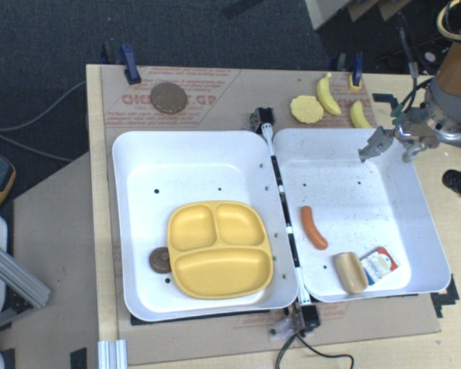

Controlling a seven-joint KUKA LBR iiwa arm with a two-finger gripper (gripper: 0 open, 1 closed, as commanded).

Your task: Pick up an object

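My gripper (389, 147) hangs over the far right corner of the right bin (415, 206), its two grey fingers (369, 146) spread open with nothing between them. Well in front of it in that bin lie an orange sausage (315, 227), a tan bread roll (350, 272) and a small white and red packet (381, 264). The left bin (138, 167) holds a yellow divided plate (217, 248) with a brown cookie (160, 260) at the plate's left edge.
On the bench behind the bins lie a brown disc (168, 97), a yellow slice (307, 108) and two toy bananas (329, 94) (359, 114). Blue clamps (128, 62) grip the far edge. A black divider rail (281, 198) runs between the bins.
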